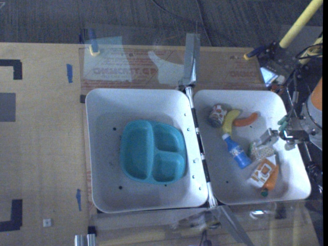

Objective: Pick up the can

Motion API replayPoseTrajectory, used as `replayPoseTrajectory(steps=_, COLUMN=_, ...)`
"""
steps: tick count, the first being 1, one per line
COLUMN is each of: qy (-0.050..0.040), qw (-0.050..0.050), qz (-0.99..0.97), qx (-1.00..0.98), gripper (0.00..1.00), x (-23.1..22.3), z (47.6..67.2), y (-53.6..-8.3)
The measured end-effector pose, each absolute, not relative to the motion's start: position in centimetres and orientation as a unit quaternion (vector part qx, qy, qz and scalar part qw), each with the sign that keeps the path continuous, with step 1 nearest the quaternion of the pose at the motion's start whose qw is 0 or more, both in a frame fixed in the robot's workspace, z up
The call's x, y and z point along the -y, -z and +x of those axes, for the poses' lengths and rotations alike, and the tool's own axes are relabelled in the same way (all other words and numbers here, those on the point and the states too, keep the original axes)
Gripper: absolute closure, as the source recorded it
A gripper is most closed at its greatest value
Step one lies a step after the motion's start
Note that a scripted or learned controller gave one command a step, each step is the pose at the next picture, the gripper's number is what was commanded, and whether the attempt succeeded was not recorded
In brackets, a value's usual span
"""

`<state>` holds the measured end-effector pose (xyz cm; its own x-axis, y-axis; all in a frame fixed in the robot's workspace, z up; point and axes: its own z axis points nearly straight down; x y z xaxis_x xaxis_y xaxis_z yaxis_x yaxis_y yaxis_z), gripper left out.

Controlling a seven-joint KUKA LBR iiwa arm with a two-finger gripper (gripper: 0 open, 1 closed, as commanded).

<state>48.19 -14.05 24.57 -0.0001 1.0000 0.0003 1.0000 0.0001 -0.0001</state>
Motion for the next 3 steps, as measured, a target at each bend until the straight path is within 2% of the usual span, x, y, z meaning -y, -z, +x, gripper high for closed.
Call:
replayPoseTrajectory(steps=1, qy=0.0005, qw=-0.001, qz=-0.752, qx=0.660, gripper=0.00, x=16.4, z=52.4, y=-21.6)
replayPoseTrajectory(steps=2, qy=0.0028, qw=-0.005, qz=-0.741, qx=0.672, gripper=0.00, x=18.0, z=53.7, y=-9.4)
replayPoseTrajectory(steps=3, qy=0.0039, qw=0.003, qz=-0.716, qx=0.698, gripper=0.00, x=20.5, z=55.6, y=-8.9)
